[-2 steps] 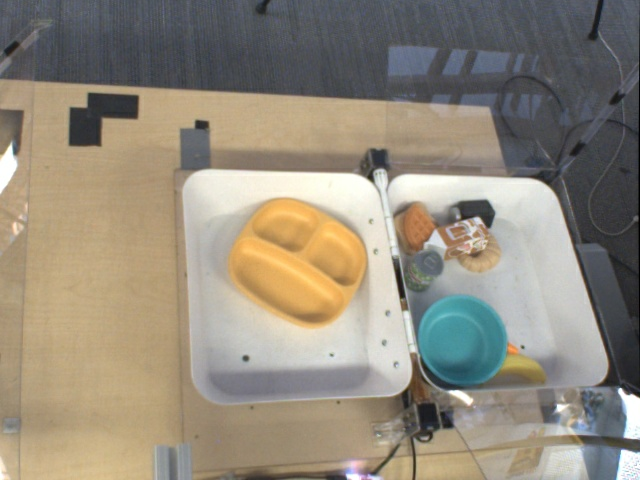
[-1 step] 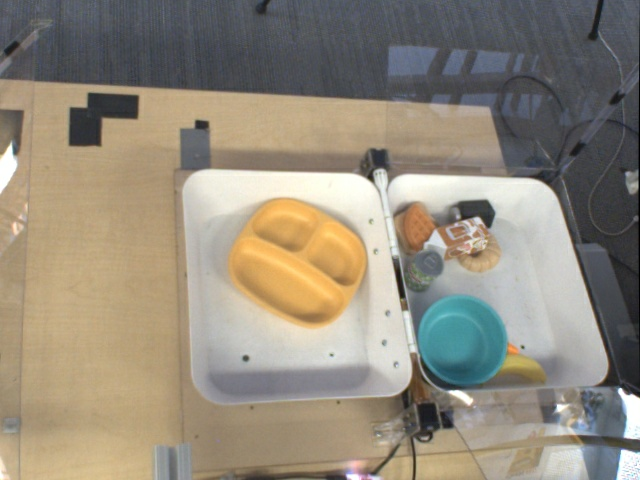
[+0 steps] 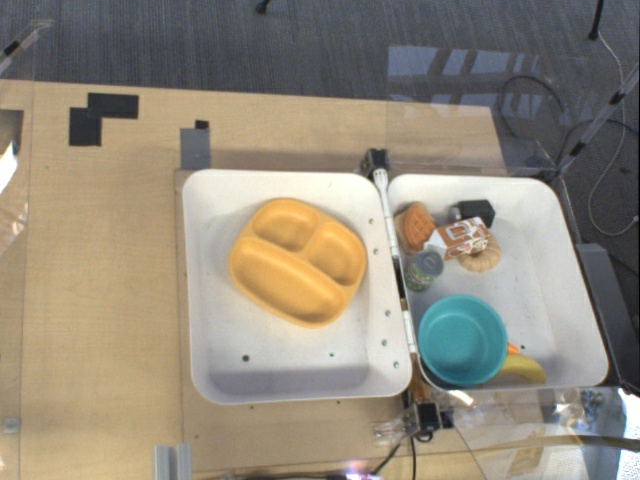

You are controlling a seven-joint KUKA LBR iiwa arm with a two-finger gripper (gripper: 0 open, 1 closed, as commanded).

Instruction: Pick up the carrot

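Carrot: only a small orange tip is visible, poking out at the right rim of the teal bowl in the near part of the right bin; the rest is hidden by the bowl. Just beside the tip, toward the near edge, lies a yellow banana-like piece, also partly under the bowl. Behind the bowl stands a small can with a grey lid. Farther back sit a round brown pastry-like item, a red-and-white packet resting over a tan bagel-shaped piece, and a small black block. Left bin: holds a yellow divided plate, set at a slant. The gripper's state cannot be told.
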